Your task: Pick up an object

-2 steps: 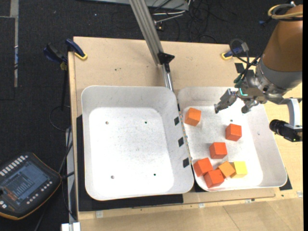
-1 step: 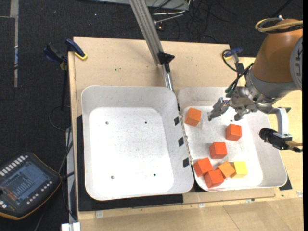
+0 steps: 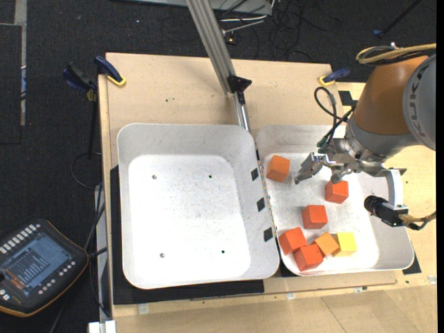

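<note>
Red cube [image 3: 336, 191] sits in the right bin [image 3: 388, 259], one corner toward the camera, no clear long axis, its top edge tucked under the wrist. Gripper [image 3: 310, 169] hangs just up-left of it, fingers slightly apart, holding nothing. Orange cube [image 3: 278, 168] lies left of the fingers; more blocks [image 3: 310, 241] cluster lower.

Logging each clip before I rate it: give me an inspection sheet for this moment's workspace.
Surface: wooden bench bearing the left bin and the right bin.
Job's things: seven blocks in the right bin, among them an orange block, a red block and a yellow block.
Clutter: nothing seen.
Grippers: gripper over the right bin, holding nothing visible.
Cables: black cables by the arm.
Surroundings: teach pendant on dark floor.
</note>
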